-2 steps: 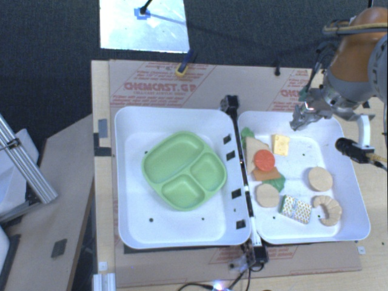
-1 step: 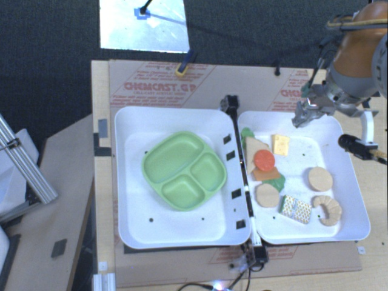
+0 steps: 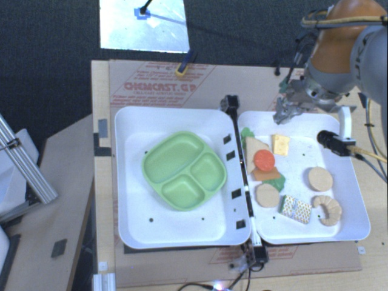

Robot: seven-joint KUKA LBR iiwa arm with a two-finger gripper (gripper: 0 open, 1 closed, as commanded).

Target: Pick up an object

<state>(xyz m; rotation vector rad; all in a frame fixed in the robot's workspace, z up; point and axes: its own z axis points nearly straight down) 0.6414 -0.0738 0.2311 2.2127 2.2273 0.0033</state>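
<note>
My gripper (image 3: 284, 115) hangs over the far edge of the right bin (image 3: 354, 220), with nothing seen between its fingers. Below it in that bin lie a yellow cracker-like square (image 3: 280, 144), a red tomato slice (image 3: 264, 160) on a tan wedge and an orange piece (image 3: 267, 174), a green scrap (image 3: 278, 183), two tan round discs (image 3: 267, 195) (image 3: 319, 179), a patterned square packet (image 3: 296, 209) and a curled pastry piece (image 3: 328, 210). The nearest thing, the yellow square, is a short way in front of the gripper.
The left bin (image 3: 130, 223) holds a green three-compartment plate (image 3: 184, 170). A black-clipped divider (image 3: 239, 174) runs between the bins. The bench's cardboard sheet (image 3: 160, 83) lies behind the bins, with a yellow-blue clip (image 3: 183, 67) on it.
</note>
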